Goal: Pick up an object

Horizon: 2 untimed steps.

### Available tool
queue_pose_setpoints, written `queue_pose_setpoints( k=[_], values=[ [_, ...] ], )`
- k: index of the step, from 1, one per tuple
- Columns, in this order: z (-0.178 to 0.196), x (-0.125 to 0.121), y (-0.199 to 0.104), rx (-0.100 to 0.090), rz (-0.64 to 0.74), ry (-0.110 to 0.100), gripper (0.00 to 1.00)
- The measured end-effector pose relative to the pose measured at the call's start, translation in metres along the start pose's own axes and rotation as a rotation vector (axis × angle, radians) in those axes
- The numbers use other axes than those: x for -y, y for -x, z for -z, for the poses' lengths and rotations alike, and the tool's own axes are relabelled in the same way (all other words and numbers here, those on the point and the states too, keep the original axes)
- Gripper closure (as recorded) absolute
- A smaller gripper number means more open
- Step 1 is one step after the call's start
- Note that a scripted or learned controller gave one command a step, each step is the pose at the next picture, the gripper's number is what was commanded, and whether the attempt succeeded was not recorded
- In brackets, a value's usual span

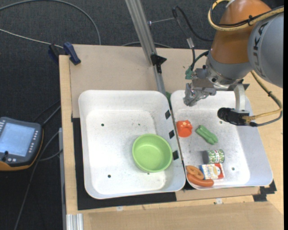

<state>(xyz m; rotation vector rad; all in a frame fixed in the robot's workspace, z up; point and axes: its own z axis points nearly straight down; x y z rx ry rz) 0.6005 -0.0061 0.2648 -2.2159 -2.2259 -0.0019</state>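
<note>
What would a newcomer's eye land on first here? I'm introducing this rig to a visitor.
The grey arm with its orange band fills the upper right, its gripper hanging over the right bin. Next comes the bright green bowl in the left bin.

Dark grey carpet floor [31,81] around bench, at 9 and 12 o'clock. Thin cables [67,13] lie loose on carpet, at 11 o'clock. Light brown wooden bench top [112,67] in middle. Black mat [81,197] under bench middle, edge shows at 7 o'clock. Blue clamp [72,53] on bench corner, at 10 o'clock. Silver metal pole [144,31] leans up from bench toward 12 o'clock. Orange and grey handheld screen [18,141] on floor at 9 o'clock. Light bright and even, soft shadows.
</note>
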Motion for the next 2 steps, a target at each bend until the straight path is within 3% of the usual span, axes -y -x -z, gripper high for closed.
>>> queue_pose_setpoints(
  k=[2],
  values=[
    [-0.023,0.047,-0.092,0.001,-0.001,-0.001,1.0]
  ],
)
